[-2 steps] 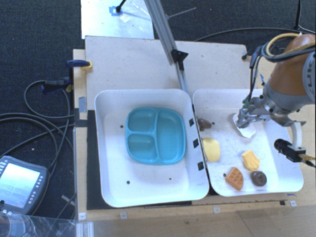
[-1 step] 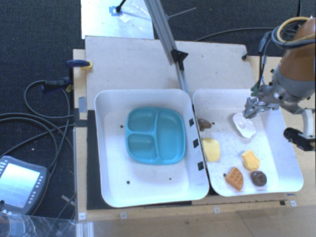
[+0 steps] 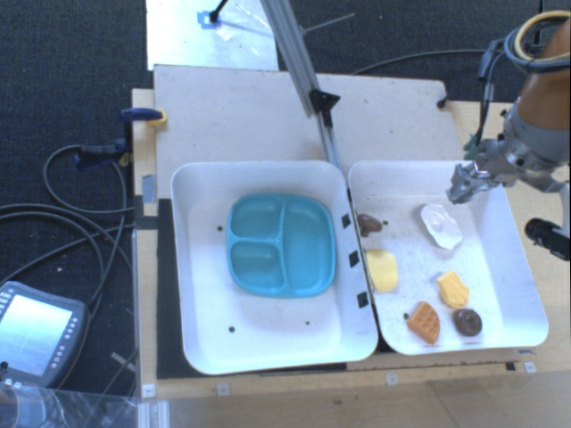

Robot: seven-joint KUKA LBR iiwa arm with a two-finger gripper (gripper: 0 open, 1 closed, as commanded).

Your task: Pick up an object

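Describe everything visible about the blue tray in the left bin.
The blue tray is a light teal divided plate, seemingly smooth plastic, roughly square with rounded corners. Raised ridges split it into three compartments: two smaller ones on the view's left, one larger on the right. It lies flat, right side up, near the middle of the left bin, resting on the bin's floor. Nothing lies in it or touches it.
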